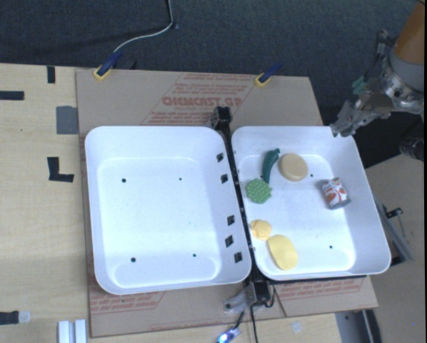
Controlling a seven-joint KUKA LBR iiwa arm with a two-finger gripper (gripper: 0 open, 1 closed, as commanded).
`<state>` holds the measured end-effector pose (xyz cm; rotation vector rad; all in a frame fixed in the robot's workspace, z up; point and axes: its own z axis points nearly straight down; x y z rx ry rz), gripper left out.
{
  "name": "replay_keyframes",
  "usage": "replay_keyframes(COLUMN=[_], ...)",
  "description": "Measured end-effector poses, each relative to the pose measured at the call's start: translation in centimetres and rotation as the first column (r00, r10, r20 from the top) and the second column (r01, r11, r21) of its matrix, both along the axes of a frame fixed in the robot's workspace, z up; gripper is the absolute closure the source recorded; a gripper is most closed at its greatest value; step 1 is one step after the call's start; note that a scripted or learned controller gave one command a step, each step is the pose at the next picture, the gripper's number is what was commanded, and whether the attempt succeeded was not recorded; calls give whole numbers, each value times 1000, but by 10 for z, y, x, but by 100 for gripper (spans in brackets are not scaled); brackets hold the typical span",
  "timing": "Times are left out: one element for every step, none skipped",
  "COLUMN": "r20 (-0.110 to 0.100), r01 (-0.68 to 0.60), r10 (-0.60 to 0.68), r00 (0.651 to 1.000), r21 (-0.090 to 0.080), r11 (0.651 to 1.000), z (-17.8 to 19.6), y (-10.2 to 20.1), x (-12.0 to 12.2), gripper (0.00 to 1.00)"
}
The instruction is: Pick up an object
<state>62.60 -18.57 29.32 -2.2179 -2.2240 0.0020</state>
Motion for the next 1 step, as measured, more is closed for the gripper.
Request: replay_keyframes(r20=[4], r01=[-9], r10=[9], r00=[1000], r21=[2], r11=[1000], z=[16], y=[101], x=[45], gripper=[100])
